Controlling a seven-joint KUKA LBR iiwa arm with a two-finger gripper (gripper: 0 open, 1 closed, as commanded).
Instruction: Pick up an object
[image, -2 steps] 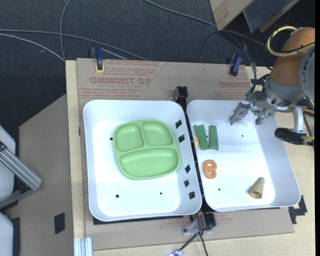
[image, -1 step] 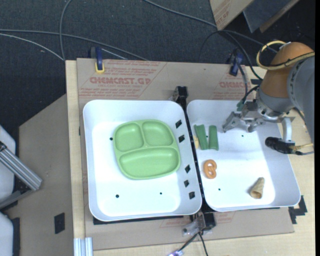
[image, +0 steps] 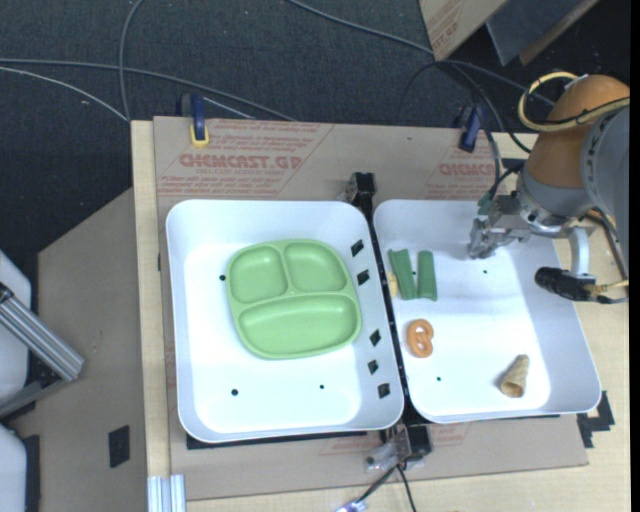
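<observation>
In the right bin (image: 560, 330) lie two green sticks (image: 412, 274) side by side near its left wall, an orange pretzel-shaped piece (image: 420, 338) below them, and a tan cone-shaped piece (image: 515, 375) near the front right. My gripper (image: 485, 244) hangs over the back of the right bin, to the right of the green sticks and apart from them. Nothing shows between its fingers.
The left bin (image: 200, 380) holds a green three-compartment plate (image: 293, 298). A dark divider with clips runs between the two bins. Blue clamps (image: 199, 120) hold the cardboard base at the back edge.
</observation>
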